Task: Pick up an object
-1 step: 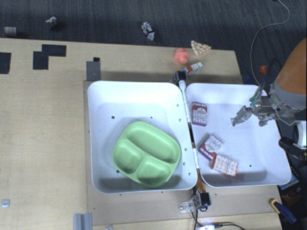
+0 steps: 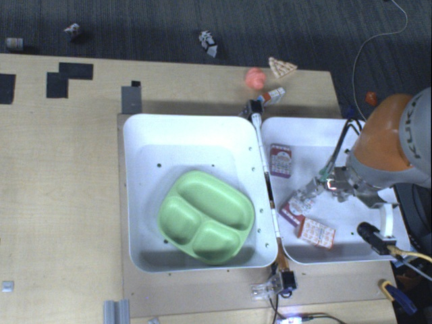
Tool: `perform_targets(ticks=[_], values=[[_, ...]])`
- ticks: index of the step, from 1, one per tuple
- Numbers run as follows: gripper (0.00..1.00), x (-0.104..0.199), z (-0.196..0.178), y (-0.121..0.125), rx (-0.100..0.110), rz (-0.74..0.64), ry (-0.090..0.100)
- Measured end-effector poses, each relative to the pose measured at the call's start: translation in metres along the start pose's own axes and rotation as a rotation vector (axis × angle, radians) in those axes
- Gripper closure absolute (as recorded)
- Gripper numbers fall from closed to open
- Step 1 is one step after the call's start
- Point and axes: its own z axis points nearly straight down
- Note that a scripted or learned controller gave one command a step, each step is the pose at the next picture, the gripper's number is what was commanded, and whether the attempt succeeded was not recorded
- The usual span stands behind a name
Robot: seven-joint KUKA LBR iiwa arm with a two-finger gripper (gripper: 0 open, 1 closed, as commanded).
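Approach step: my claw [image 2: 309, 196] hangs over the red packet [image 2: 293, 214] near the right bin's [image 2: 305, 132] front edge, grip state indeterminable. Next: descend, close.

The end effector [image 2: 312, 193] is blurred, so its grip cannot be read, and it covers part of a red packet [image 2: 291, 214]. The arm [image 2: 395, 147] is cut off at the right edge. Small bits on the floor [image 2: 135, 19] are too tiny to identify.

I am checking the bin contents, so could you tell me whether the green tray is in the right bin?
No, the green tray lies in the left bin.
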Motion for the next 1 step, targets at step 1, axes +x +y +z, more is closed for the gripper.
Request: perform_targets(ticks=[1], values=[[0.0, 0.0328, 0.0102, 0.0485, -0.003, -0.003, 0.001]])
